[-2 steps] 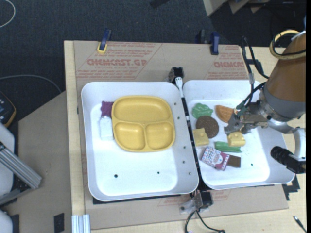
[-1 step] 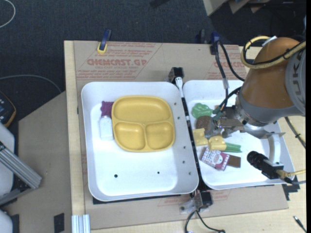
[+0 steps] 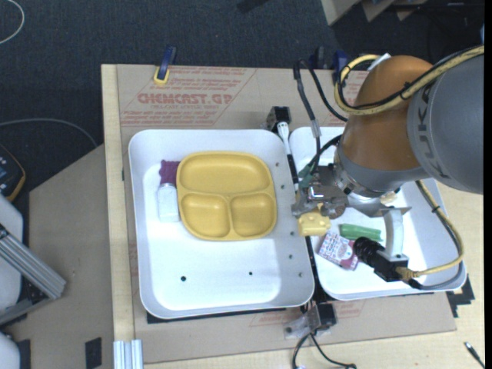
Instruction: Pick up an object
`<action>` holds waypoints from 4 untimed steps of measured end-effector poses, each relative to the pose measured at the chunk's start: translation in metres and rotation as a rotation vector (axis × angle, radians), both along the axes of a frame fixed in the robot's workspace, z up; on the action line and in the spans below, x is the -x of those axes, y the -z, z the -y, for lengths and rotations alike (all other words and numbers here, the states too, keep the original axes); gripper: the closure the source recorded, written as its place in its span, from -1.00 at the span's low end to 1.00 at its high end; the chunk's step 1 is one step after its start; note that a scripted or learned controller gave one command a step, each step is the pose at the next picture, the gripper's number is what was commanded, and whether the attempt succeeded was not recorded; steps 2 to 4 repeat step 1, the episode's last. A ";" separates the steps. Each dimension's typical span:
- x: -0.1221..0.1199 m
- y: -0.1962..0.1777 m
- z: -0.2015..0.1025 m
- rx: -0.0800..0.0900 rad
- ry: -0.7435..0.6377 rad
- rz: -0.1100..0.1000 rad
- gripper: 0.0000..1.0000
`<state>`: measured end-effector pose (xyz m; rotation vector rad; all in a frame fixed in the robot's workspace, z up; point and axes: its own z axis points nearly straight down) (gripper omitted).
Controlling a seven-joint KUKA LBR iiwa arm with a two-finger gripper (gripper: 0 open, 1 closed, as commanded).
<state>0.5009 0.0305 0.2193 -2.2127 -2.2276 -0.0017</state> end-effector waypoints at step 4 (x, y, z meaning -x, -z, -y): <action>0.011 -0.015 -0.050 0.000 0.000 0.003 1.00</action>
